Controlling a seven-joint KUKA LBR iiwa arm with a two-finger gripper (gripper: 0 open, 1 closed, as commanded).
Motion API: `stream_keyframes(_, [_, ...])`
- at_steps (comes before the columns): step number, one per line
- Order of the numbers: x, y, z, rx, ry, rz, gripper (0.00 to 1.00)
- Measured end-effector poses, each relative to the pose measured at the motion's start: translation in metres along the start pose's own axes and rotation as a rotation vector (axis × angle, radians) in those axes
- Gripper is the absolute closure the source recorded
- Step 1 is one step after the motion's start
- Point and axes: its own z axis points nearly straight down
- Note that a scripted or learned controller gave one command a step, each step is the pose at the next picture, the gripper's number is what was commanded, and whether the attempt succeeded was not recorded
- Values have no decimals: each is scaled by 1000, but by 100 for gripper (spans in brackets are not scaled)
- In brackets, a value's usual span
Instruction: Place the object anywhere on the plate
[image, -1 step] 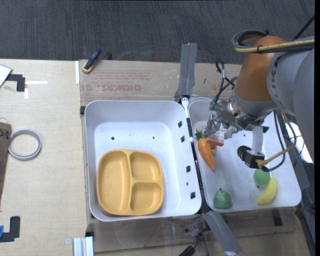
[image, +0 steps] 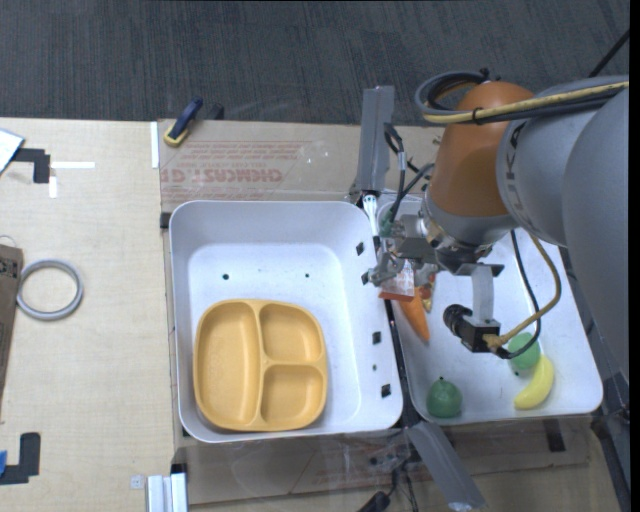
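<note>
A yellow plate (image: 262, 362) with three compartments lies in the front of the left bin (image: 270, 235). My gripper (image: 400, 278) hangs over the divide between the two bins, just right of the left bin's right wall. It is shut on an orange carrot (image: 415, 316), whose upper end sits between the fingers. The carrot slants down and to the right over the left edge of the right bin (image: 575, 330). The plate is well to the left of the carrot and lower in the view.
In the right bin lie a green round fruit (image: 444, 397), a yellow banana (image: 535, 385) and a small green item (image: 522, 352) next to it. A roll of tape (image: 46, 289) rests on the bench at far left. The arm's body covers the right bin's back.
</note>
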Motion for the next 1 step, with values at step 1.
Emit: stream_keyframes(1, [0, 0, 0, 0, 0, 0, 0])
